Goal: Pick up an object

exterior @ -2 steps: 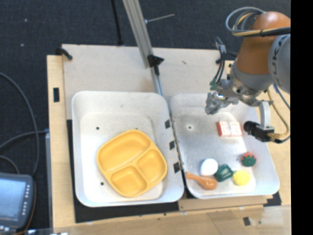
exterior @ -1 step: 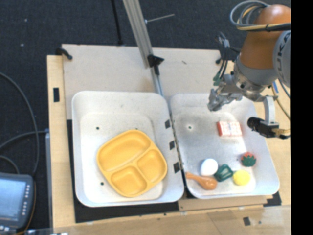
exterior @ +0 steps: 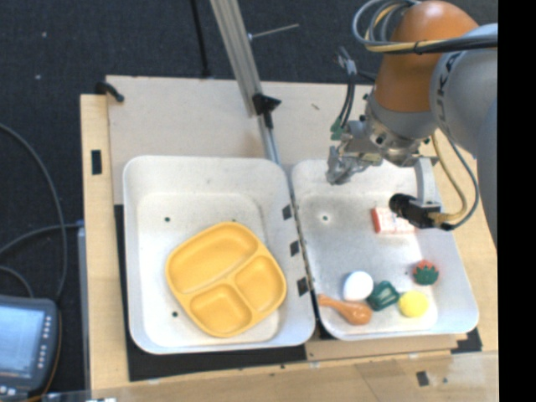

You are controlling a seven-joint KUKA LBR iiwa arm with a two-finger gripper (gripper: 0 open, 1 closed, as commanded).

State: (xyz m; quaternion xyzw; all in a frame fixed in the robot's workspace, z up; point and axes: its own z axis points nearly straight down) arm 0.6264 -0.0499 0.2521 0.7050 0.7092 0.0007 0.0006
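My gripper (exterior: 341,171) hangs over the back left part of the right bin (exterior: 335,249), below the orange band of the arm. Nothing shows between its fingers. Loose objects lie in the right bin: a small red and white box (exterior: 385,221) near the middle right, a white ball (exterior: 358,286), an orange spoon-like piece (exterior: 347,309), a dark green piece (exterior: 383,295), a yellow ball (exterior: 413,304) and a small red and green piece (exterior: 425,273) along the front. All of them lie in front of and to the right of the gripper.
The left bin (exterior: 151,199) holds a yellow divided tray (exterior: 224,277). A metal pole (exterior: 243,57) rises at a slant behind the bins, its foot near the gap between them. A black cable end (exterior: 410,208) hangs beside the red and white box.
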